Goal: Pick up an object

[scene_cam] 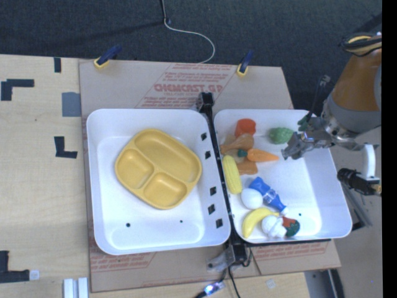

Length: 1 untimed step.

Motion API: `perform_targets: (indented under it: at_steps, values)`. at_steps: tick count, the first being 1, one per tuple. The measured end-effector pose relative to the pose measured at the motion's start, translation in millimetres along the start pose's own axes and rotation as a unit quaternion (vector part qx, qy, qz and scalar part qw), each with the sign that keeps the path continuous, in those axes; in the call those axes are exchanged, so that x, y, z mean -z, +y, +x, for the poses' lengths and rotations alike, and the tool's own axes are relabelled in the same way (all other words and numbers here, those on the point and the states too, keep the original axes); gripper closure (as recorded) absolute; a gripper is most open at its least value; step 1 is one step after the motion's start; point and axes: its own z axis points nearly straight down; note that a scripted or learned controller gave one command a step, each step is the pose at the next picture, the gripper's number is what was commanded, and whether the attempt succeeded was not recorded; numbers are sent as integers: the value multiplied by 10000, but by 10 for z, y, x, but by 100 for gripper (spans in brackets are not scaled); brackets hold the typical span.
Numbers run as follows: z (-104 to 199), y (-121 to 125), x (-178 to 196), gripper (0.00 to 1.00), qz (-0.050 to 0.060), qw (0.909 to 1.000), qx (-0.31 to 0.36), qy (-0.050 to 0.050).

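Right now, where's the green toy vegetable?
The green vegetable lies in the right bin near its far edge, right of the red piece, above the carrot, just left of the gripper.

Two white bins (99, 166) of smooth plastic with a faint sheen sat on a matt brown cardboard sheet (180, 85) printed in red, over a bench (37, 185) of pale wood grain. A yellow divided tray (158, 167) looked like smooth, matt plastic. The toy foods, among them a banana (253, 220) and a corn cob (232, 174), appeared glossy moulded plastic. The tool (296, 148) was dull grey metal.
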Motion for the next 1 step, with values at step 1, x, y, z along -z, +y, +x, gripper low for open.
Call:
perform_targets:
  at_steps: [1]
  values:
    - [514, 141, 59, 100, -3, 10000, 10, 8]
